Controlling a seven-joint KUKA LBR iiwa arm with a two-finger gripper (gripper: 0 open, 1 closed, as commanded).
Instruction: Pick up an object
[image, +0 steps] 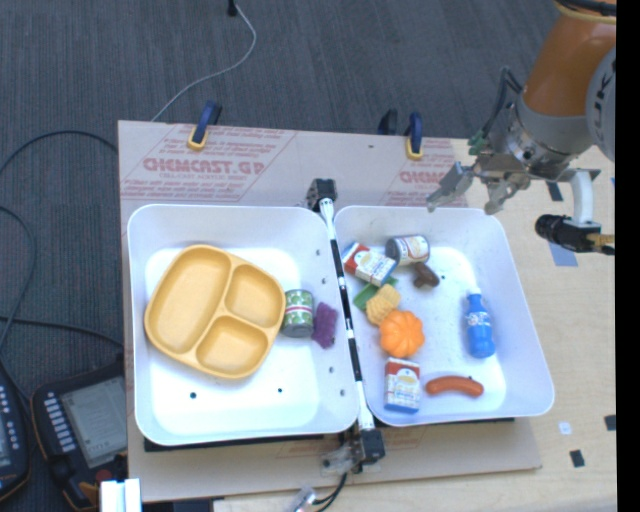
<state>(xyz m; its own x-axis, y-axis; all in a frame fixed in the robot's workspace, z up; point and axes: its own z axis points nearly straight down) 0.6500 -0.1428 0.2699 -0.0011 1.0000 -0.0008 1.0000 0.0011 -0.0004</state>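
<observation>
My gripper (468, 198) hangs over the far rim of the right bin (520, 300), open, with nothing between its two spread fingers. Below it in that bin lie a tipped can (408, 249), a red-and-white carton (369, 265), a small brown piece (427, 277), a yellow and green toy (382, 300), an orange pumpkin (401, 333), a blue bottle (479, 323), a sausage (455, 386) and a small milk carton (403, 387). The can is the nearest of them to the gripper.
The left bin (160, 400) holds a yellow divided plate (213, 310), a green can (297, 312) and a purple bunch (325, 324). A black-and-white divider (341, 290) runs between the bins. Clamps (413, 135) sit on the board's far edge.
</observation>
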